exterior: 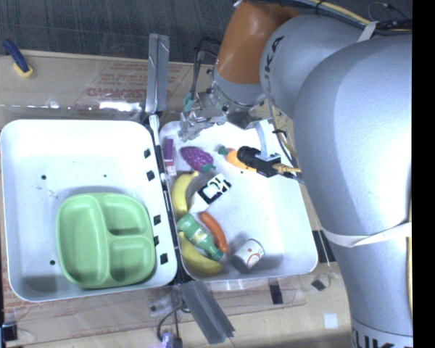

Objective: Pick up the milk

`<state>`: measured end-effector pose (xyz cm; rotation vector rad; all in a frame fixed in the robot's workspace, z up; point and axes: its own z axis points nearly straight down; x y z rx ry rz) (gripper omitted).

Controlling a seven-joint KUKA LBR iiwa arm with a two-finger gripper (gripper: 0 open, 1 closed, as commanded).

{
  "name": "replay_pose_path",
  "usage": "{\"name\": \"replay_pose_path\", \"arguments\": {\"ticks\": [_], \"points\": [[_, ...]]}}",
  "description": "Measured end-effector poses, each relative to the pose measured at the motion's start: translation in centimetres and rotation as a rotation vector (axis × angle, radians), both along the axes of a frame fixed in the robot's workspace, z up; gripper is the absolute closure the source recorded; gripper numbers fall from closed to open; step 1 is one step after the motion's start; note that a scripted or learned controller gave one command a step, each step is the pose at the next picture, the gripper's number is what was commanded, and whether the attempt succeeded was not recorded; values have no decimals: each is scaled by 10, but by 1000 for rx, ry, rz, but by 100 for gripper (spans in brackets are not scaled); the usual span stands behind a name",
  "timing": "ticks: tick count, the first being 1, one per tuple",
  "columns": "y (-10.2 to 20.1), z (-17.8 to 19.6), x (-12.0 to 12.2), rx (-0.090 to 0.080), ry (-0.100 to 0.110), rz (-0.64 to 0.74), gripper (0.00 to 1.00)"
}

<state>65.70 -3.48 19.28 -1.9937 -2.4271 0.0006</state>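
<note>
The milk carton [214, 188], a small black-and-white box, sits askew near the middle of the right bin [293, 223]. Its left side touches the upper banana [180, 191], and a bunch of purple grapes [196, 156] lies just beyond it toward the far wall. That crowding looks like the main hazard. A descent slightly off to the left would probably land on the banana or the grapes rather than the carton. A closing grasp could also pinch the banana along with the carton, or nudge the carton aside and catch nothing. The carton also lies at an angle to the bin walls, so a grasp not turned to match its sides may slip off a corner. A small orange carrot [234, 157] sits near it on the right, and a green bottle [200, 236] lies toward the front, close enough to be disturbed if the carton gets dragged. The end effector [191, 122] hangs over the far left corner of the right bin, close to the wall shared with the left bin [29, 194]. It is apart from the milk, and nothing can be seen in its grasp. Whether it is open or closed cannot be told from this slant, since its metal parts blur together against the white bin wall. The green divided plate [105, 238] in the left bin lies well clear of any likely approach.
</note>
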Motion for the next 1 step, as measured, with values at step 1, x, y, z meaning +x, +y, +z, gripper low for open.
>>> {"name": "replay_pose_path", "arguments": {"ticks": [1], "points": [[0, 0, 0, 0, 1, -1, 0]]}}
